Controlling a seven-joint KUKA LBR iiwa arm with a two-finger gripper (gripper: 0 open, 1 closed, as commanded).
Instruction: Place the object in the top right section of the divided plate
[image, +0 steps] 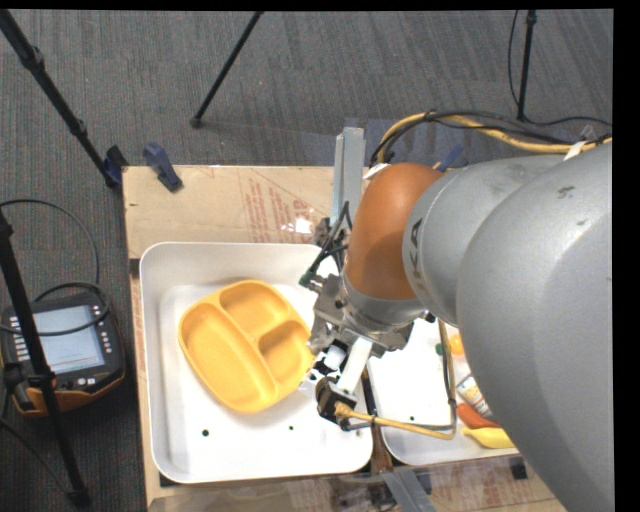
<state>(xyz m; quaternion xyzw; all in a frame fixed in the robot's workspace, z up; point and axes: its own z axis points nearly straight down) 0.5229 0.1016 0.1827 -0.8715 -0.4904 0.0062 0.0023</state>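
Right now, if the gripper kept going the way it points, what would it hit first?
The gripper points down: likely the yellow divided plate's right rim, or the white bin floor beside it; depth is unclear.

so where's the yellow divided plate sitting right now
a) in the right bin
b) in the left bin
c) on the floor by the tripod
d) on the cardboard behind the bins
b, the yellow divided plate lies on the white floor of the left bin.
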